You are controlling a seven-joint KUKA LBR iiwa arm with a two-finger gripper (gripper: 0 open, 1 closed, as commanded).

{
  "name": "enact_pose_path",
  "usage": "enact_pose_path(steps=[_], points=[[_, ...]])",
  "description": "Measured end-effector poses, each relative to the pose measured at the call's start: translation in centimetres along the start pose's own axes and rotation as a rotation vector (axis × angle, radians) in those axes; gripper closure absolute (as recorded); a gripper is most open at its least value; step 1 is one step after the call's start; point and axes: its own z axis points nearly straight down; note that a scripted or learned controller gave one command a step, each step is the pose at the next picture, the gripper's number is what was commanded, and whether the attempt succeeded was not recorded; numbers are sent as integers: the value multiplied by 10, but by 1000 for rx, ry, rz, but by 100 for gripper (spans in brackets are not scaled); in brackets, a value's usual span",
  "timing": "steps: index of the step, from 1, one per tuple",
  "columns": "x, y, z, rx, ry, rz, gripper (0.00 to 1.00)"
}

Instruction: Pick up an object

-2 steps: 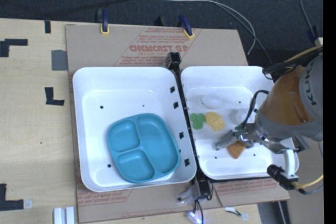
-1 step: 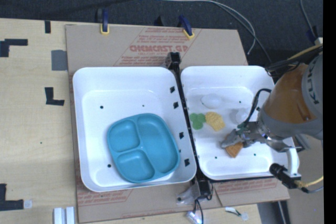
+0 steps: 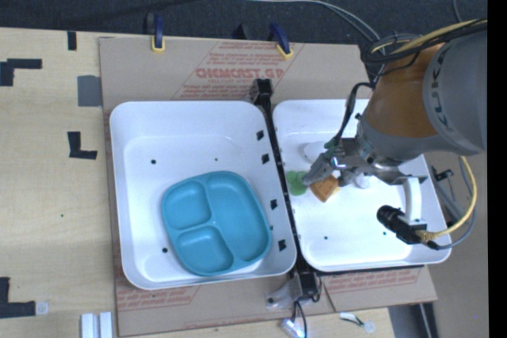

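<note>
My gripper (image 3: 326, 172) hangs low over the left part of the right bin (image 3: 360, 249), reaching in from the right. Just under its tip lies a small tan-orange object (image 3: 325, 190). A small green object (image 3: 296, 184) rests to its left, against the bin's left wall. A pale white item (image 3: 309, 149) sits just above the gripper. The tan object lies at the fingertips, but the view does not show whether it is between them.
The left bin (image 3: 135, 131) holds a blue divided plate (image 3: 215, 222) at its lower middle. A black divider (image 3: 273, 162) runs between the bins. The arm's grey and orange body (image 3: 420, 103) covers the right bin's upper right. Cables trail at the right edge.
</note>
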Motion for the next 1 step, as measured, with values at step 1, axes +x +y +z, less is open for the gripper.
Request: enact_pose_path(steps=[1], points=[[102, -8, 4, 9, 0, 1, 100]])
